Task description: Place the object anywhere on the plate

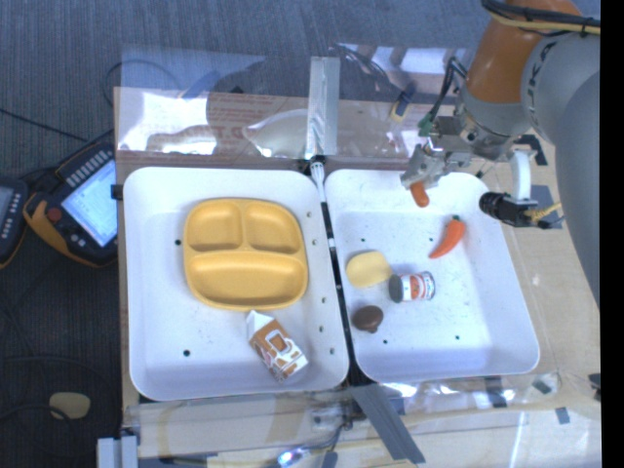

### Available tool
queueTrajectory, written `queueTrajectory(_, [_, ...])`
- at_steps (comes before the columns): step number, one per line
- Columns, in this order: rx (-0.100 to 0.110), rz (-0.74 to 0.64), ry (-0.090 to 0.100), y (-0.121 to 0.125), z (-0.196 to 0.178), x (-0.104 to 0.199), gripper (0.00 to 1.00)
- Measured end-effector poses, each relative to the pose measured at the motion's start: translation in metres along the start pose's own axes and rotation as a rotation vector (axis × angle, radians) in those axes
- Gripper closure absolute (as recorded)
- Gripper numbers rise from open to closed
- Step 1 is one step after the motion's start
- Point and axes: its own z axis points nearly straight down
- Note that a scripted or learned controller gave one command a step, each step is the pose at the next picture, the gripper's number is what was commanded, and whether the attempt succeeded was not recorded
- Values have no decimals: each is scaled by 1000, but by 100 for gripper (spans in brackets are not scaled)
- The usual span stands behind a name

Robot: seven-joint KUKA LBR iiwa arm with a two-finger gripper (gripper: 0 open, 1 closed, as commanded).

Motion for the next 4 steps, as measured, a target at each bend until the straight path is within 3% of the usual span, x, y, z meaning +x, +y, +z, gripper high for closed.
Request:
queueTrajectory(1, [0,-2,6,0,23,108,100])
queueTrajectory(2, [1,-3,6,-56,22,211,100])
queueTrajectory(3, [3,-3,7,-76,21,274,100])
queueTrajectory(4, [3,-3,7,-76,21,273,0])
